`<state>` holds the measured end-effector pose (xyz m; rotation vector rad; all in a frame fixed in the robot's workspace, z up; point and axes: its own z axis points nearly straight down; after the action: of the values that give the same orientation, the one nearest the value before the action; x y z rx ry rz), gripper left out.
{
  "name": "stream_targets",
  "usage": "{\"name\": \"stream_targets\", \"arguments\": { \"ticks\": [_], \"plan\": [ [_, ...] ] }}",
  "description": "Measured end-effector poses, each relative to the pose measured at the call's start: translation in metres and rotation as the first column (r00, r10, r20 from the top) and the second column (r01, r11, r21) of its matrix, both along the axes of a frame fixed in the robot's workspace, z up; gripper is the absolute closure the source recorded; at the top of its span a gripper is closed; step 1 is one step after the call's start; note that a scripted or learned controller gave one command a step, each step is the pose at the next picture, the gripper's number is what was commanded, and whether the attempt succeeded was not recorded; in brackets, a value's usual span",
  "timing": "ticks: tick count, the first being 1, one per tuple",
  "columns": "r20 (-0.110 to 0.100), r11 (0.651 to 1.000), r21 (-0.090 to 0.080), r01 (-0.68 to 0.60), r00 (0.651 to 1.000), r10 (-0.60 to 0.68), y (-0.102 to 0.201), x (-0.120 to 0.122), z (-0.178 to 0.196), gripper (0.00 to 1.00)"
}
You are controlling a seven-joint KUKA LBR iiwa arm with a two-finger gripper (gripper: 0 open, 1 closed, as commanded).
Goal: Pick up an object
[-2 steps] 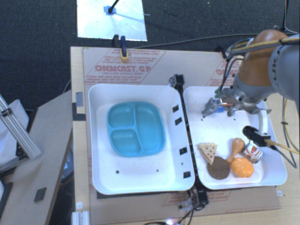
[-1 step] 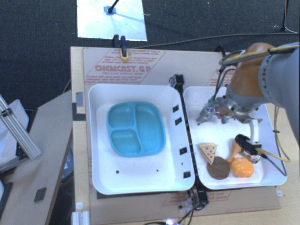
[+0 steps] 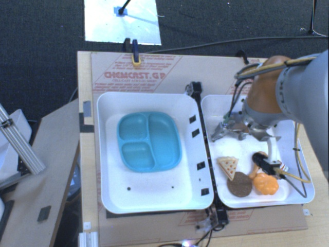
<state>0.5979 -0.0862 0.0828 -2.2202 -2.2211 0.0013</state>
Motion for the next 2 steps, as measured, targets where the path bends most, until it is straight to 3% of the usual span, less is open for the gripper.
{"name": "stream_targets", "arguments": {
  "ticks": [1, 2],
  "plan": [
    [0.004, 1.0, 0.0, 0.001, 1.0, -0.001, 0.0, 0.001, 0.013, 1.0],
    [0.009, 1.0, -0.002, 0.002, 1.0, -0.002, -0.01, 0.002, 0.072, 1.0]
  ]
}}
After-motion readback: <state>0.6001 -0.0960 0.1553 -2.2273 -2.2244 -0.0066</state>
